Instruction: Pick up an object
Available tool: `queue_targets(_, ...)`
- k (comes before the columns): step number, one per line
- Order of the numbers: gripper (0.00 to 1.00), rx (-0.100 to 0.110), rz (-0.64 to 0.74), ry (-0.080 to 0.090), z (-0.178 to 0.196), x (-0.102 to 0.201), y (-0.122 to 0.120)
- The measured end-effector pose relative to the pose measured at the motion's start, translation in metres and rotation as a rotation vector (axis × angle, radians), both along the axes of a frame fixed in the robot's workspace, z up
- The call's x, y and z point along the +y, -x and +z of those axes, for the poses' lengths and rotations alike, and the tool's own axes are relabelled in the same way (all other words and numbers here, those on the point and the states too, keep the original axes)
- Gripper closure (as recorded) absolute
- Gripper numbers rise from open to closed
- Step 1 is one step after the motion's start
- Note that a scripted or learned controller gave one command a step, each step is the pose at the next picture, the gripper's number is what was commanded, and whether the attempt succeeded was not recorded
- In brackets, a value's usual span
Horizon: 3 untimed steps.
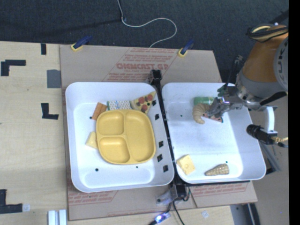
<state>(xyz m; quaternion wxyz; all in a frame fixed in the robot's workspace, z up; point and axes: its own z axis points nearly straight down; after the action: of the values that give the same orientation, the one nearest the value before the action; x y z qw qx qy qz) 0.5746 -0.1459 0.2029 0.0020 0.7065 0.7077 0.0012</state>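
Desk: you see two white bins side by side on cardboard.
Gripper (217, 110): low in the right bin (243, 146), toward its 1 o'clock corner; you cannot tell how wide it is.
Croissant (200, 112): just beside the gripper, at its 9 o'clock.
Green thing (204, 100): touching the croissant at 12 o'clock.
Tip: I think you should center over the croissant alone, then close slowly.
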Motion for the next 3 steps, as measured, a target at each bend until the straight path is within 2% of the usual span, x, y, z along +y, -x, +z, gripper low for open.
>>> queue_targets(1, 1.00, 0.003, 0.001, -0.001, 0.023, 0.001, -0.001)
queue_targets(2, 1.00, 0.007, 0.003, -0.002, 0.026, 0.044, 0.017)
queue_targets(3, 1.00, 0.009, 0.004, -0.003, 0.014, 0.097, 0.039)
